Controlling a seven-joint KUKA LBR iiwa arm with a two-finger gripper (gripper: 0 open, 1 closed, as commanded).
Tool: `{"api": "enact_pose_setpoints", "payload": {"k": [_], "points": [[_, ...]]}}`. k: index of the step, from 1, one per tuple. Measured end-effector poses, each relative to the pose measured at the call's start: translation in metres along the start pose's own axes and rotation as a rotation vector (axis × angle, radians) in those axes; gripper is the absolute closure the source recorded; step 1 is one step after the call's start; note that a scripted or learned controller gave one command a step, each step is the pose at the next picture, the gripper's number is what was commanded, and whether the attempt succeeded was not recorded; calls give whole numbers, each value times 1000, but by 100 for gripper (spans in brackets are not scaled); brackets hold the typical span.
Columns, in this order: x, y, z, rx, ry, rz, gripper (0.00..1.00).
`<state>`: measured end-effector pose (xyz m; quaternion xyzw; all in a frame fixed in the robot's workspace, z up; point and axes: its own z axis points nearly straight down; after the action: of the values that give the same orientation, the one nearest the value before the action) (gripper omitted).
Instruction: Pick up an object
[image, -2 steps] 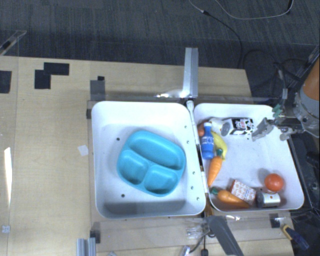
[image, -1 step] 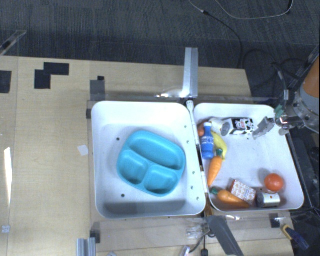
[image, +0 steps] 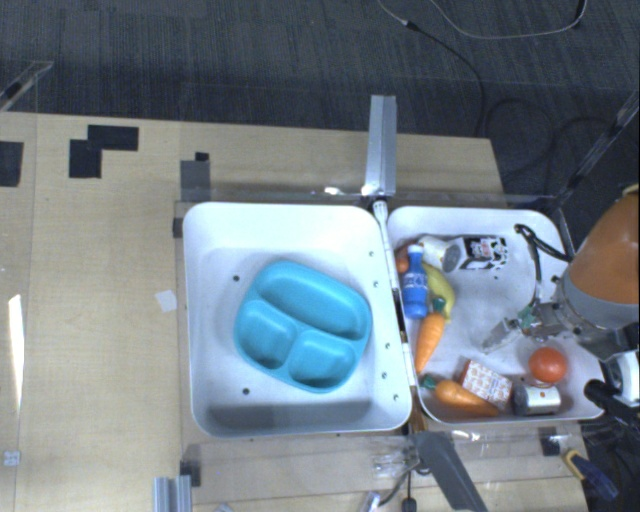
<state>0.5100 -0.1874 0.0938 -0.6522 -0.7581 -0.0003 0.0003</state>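
Looking down at the bench, there are two white bins side by side. The left bin (image: 205, 300), around the middle of the frame, has a blue divided plate (image: 300, 325) lying flat in it, tilted a bit w/ its long side running upper left to lower right.

The right bin (image: 470, 215) is where all the small stuff is. Along its left wall: a blue bottle (image: 414, 285) standing roughly up-down in the frame, a yellow banana (image: 440, 288) just beside it on the right, and a carrot (image: 429, 340) below those, long axis near vertical w/ the narrow tip pointing toward the bottom of the frame. A second carrot (image: 462, 397) lies along the bottom wall, long axis approx left-right. Touching it on the right is a small red and white box (image: 487, 381), then a grey and white block (image: 540, 400) near the lower right corner. A red tomato (image: 547, 364) sits just above that block. At the top of the bin there's a white can (image: 478, 252) on its side, long axis left-right.

The arm comes in from the right edge – the gripper (image: 515, 328) hangs over the mid right part of the right bin, near the tomato but apart from it. Fingers look spread, nothing between them.
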Motion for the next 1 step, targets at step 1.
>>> {"api": "enact_pose_setpoints", "payload": {"k": [1], "points": [[1,1,-9,-1,0,-2,100]]}}
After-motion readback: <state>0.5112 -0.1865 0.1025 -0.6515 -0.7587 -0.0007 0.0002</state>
